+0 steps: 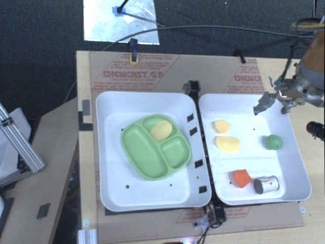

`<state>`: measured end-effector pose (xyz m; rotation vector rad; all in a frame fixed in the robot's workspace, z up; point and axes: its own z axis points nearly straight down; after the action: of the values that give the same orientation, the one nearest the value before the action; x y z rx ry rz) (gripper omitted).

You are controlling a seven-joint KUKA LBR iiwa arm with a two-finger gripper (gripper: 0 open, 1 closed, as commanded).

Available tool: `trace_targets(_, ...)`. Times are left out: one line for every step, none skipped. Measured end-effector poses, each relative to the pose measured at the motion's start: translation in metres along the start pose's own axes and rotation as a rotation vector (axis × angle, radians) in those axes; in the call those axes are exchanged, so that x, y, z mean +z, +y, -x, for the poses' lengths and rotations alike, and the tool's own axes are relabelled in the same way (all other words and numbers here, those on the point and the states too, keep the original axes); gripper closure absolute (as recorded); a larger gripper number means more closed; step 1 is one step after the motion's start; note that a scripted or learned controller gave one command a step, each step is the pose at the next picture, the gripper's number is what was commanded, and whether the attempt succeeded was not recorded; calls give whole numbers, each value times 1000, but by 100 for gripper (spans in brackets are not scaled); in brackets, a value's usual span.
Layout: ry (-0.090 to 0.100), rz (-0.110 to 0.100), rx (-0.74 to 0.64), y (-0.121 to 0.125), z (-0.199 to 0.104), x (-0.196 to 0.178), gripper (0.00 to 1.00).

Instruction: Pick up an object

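Grey-fingered and seemingly spread with nothing between, the tool (272, 104) hung high, so it needed to drop squarely over the green ball (273, 142) just below it.

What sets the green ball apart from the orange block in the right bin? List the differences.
Colour: the green ball is green; the orange block is orange-red.
Shape: the ball is round, the block has flat faces and corners.
Place: the ball lies near the right bin's right wall, about midway; the block lies nearer the front edge, next to a small metal can.
Both are small, lie loose on the bin floor, and are apart from the gripper.
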<state>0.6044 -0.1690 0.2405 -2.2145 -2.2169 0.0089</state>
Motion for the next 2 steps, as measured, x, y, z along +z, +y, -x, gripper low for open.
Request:
trace_targets(-2,12,-3,2,0,-7,0)
trace_targets(-1,7,0,-1,4,54,0)
